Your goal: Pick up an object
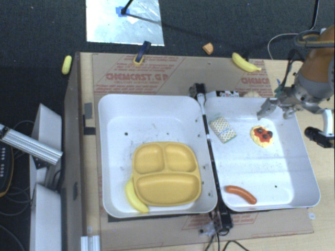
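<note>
Two white bins sit side by side in front of you. Your left bin (112,119) holds one yellow divided tray (166,172) with three compartments, and one yellow banana (134,197) lies tucked against the tray's lower left edge. Your right bin (293,184) holds three loose things: one small patterned packet (223,129) near the top left, one round toy pizza (262,136) right of it, and one orange sausage (241,194) near the bottom edge. The sausage's long axis runs left to right, dipping slightly toward its right end. You can see the gripper (276,109) above the right bin's upper right corner, near the pizza, its fingers spread apart with nothing between them. On the bench behind the bins lies a second banana (245,63), one more.
</note>
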Robot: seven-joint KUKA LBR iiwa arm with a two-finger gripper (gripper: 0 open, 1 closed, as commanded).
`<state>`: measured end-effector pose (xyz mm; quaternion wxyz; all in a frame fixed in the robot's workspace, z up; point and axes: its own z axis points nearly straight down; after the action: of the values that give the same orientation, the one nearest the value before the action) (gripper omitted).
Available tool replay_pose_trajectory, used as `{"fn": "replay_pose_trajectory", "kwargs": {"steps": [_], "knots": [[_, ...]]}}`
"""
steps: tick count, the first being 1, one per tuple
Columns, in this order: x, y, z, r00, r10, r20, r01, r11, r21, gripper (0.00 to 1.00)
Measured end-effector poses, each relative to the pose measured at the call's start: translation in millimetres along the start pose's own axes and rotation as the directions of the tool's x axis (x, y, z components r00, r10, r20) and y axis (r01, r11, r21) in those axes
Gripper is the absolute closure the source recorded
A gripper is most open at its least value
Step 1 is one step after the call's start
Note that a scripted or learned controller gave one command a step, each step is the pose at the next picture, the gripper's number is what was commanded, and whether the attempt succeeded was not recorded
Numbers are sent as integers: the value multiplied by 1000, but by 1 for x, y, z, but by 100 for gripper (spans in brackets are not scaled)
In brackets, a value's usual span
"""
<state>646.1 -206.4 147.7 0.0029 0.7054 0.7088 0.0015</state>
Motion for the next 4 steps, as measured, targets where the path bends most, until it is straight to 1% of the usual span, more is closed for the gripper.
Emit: {"fn": "replay_pose_trajectory", "kwargs": {"steps": [1, 2, 3, 4], "knots": [[0, -30, 64, 1000, 4, -2, -4, 1000, 6, 0], [0, -27, 19, 1000, 2, 0, -2, 1000, 2, 0], [0, -44, 60, 1000, 3, -2, -3, 1000, 5, 0], [0, -11, 27, 1000, 1, -1, -1, 1000, 2, 0]]}}
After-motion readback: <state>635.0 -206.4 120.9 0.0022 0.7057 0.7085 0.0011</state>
